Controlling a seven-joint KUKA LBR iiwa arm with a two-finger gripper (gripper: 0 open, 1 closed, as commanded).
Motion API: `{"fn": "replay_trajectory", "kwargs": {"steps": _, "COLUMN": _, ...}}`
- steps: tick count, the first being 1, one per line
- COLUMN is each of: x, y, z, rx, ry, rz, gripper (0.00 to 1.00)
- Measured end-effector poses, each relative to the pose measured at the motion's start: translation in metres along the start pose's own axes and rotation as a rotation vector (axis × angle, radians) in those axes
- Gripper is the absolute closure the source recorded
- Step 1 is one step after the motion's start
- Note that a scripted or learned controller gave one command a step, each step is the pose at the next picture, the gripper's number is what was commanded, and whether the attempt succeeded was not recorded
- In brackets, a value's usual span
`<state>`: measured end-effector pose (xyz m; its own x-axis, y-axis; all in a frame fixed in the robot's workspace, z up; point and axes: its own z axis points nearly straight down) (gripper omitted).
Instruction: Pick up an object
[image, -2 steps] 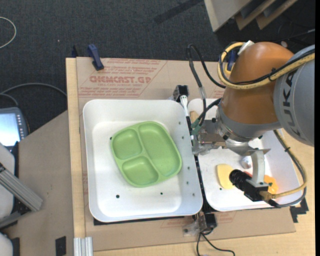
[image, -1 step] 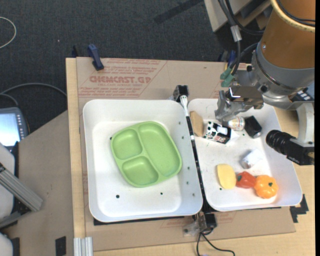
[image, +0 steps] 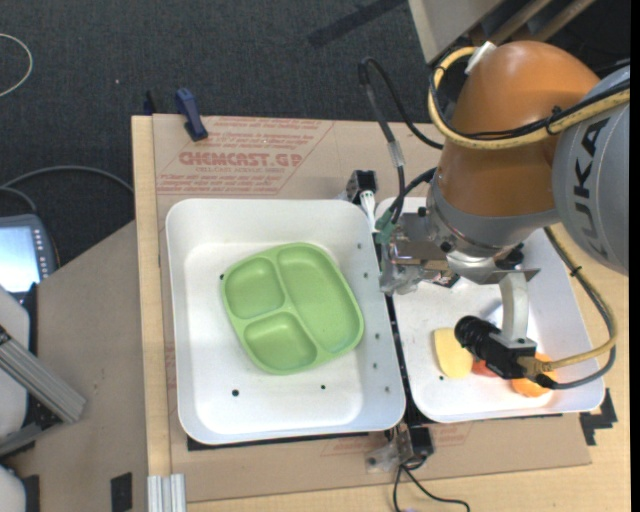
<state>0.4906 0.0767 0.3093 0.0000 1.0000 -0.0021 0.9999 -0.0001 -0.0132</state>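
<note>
In the left bin (image: 190, 330) a green divided plate (image: 291, 306) lies flat near the middle. A pale yellow object (image: 449, 356) sits near the front of the right bin (image: 575, 300). To its right are an orange object (image: 533, 389) and a small red piece (image: 483, 369), both partly covered by robot hardware. My gripper (image: 420, 268) hangs over the right bin's left side, close to the wall between the bins. It is behind and slightly left of the yellow object. The wrist hides whatever lies beneath it.
Both bins rest on a cardboard sheet (image: 240, 155) with red print at the back. A blue clip (image: 190, 113) sits at the sheet's back left corner. The orange and grey arm (image: 510, 120) covers much of the right bin's rear.
</note>
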Motion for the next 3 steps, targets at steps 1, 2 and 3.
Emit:
{"fn": "replay_trajectory", "kwargs": {"steps": 1, "x": -0.001, "y": 0.002, "z": -0.017, "rx": -0.014, "ry": 0.002, "rz": -0.001, "gripper": 1.0}}
{"fn": "replay_trajectory", "kwargs": {"steps": 2, "x": 0.0, "y": 0.002, "z": -0.027, "rx": -0.016, "ry": 0.002, "rz": -0.001, "gripper": 1.0}}
{"fn": "replay_trajectory", "kwargs": {"steps": 3, "x": -0.018, "y": 0.02, "z": 0.035, "rx": -0.005, "ry": 0.0, "rz": 0.003, "gripper": 1.0}}
